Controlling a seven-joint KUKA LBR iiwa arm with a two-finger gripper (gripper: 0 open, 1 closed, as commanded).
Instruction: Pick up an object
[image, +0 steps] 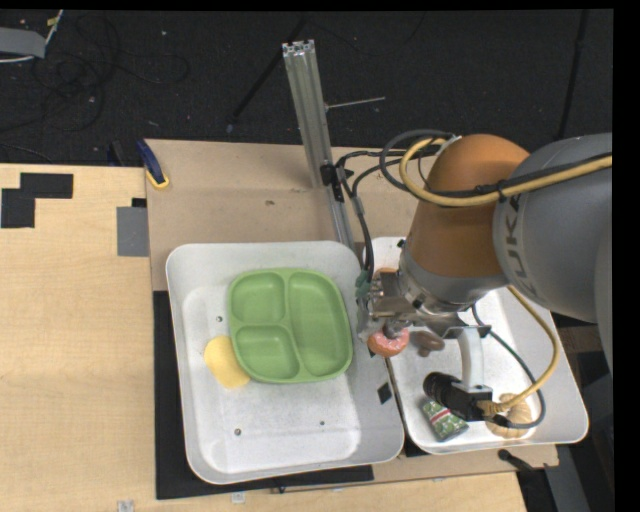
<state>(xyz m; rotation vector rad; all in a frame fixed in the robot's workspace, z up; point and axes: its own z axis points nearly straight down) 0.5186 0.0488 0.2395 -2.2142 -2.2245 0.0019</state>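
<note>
My gripper (386, 328) hangs over the seam between the two white bins, under the orange wrist band. A small pink and orange ring (388, 343) sits between its fingertips, and the fingers are shut on it. The ring is above the left rim of the right bin (560, 425). A green divided tray (290, 325) lies in the left bin (280, 440), with a yellow lump (225, 363) touching its lower left corner.
In the right bin a small green packet (443, 420) lies near the front, and a brown piece (431, 342) lies just right of the ring. A metal post (312, 130) rises behind the bins. The arm covers much of the right bin.
</note>
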